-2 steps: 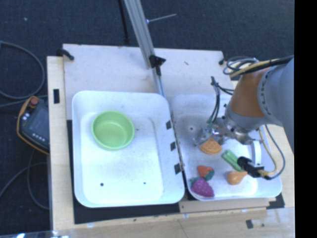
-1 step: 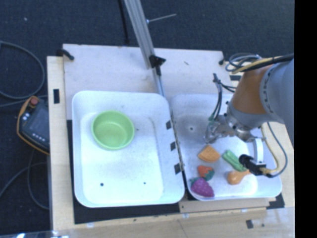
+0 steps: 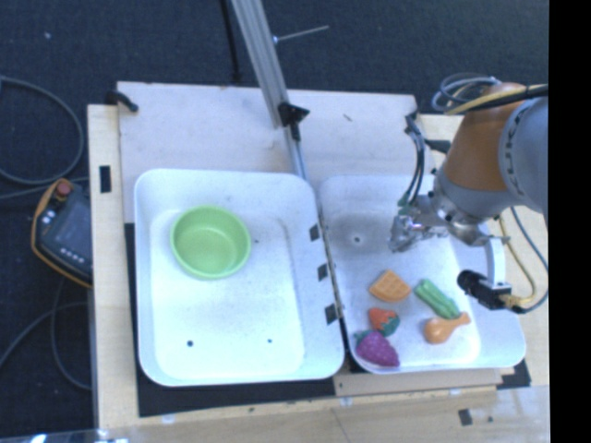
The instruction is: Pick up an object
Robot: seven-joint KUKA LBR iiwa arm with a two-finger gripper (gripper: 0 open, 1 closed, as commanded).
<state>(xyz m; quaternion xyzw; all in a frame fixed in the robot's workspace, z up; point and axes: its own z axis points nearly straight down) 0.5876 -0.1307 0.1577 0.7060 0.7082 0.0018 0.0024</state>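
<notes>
Camera view showing two white bins: left bin (image 3: pixel 157 340) holding one green bowl (image 3: pixel 211 241), right bin (image 3: pixel 355 201) holding five toys. Claw (image 3: pixel 404 232) hovering, fingers impossible to tell apart or together. Lying just below it: orange waffle (image 3: pixel 390 287), green pickle (image 3: pixel 436 299), strawberry (image 3: pixel 382 319), drumstick (image 3: pixel 443 327), purple grapes (image 3: pixel 377 348).

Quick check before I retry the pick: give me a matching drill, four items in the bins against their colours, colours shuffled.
Items:
1. bowl in the left bin
2. waffle-shaped toy
3. grape-cluster toy
4. long vegetable toy

Colours:
A. purple
B. dark green
C. light green
D. orange

Pairs: 1-C, 2-D, 3-A, 4-B. The three toys lie in the right bin, below the end effector in the view.
</notes>
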